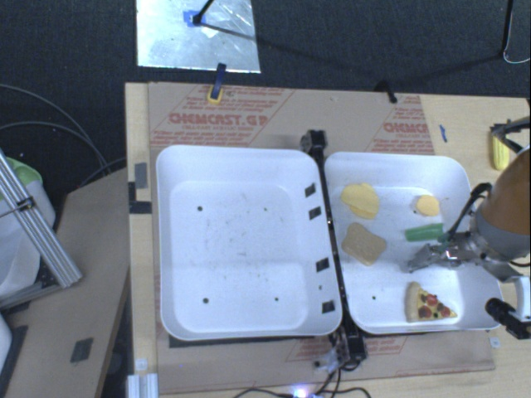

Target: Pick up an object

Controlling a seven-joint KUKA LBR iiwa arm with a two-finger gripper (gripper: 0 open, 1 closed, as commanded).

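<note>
Low over the right bin (465,172), the gripper (419,261) reached in from the right, its two fingers (425,254) spread a little apart and pointing left across the bin floor. Nothing sat between them; they were released, with bare white plastic in the gap.

Just above the fingers lay a green stick (424,232), close to the upper finger, though whether it touched could not be told. Its long axis ran nearly level, left to right, with the right end tipped slightly up and passing under the wrist.

Left of the fingertips, a short way off, lay a tan bread slice (363,244), flat, one corner turned toward the gripper. Below the fingers, near the bin's front wall, a pizza slice (427,303) lay flat with its crust to the left and its point aimed right. Beyond the stick, a small yellow piece (428,206) rested by itself, and farther up-left a larger yellow piece (360,199) sat above the bread.

Well left of the fingers stood the left bin (174,172).
</note>
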